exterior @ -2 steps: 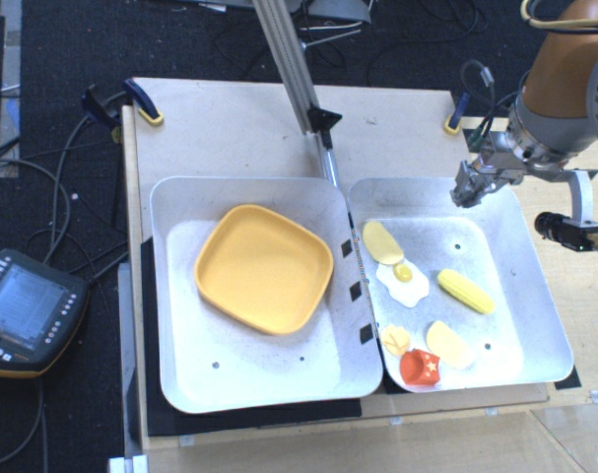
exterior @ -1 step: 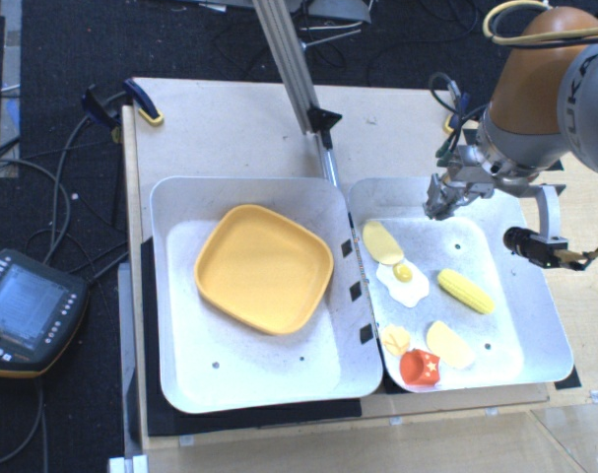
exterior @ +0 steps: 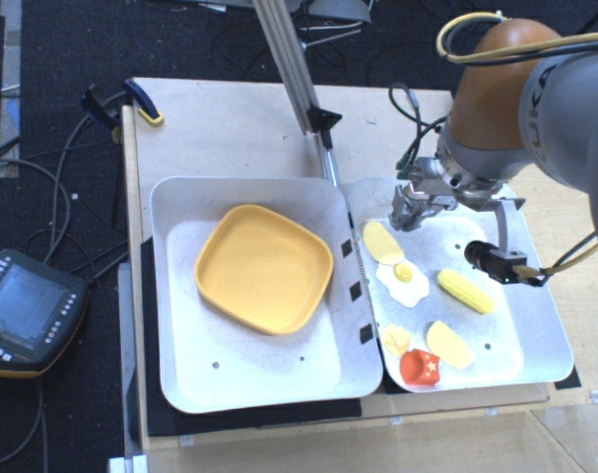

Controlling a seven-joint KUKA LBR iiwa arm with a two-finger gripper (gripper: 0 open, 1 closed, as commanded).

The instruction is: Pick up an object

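My gripper (exterior: 405, 215) hangs over the back left of the right bin (exterior: 535, 353), just above and right of a pale yellow slice (exterior: 382, 242). In front of that slice lies a fried egg toy (exterior: 404, 280). A yellow corn cob (exterior: 465, 291) rests to the right of the egg. Near the bin's front sit a second pale yellow piece (exterior: 449, 344), a small yellow chunk (exterior: 396, 340) and a red piece (exterior: 420, 367). Nothing shows between the gripper's tips.
The left bin (exterior: 180, 363) holds a shallow yellow square plate (exterior: 265, 267). A slanted metal pole (exterior: 289, 57) stands behind the bins. A black clamp (exterior: 496, 260) juts from the arm over the right bin. A teach pendant (exterior: 28, 308) lies off the bench at left.
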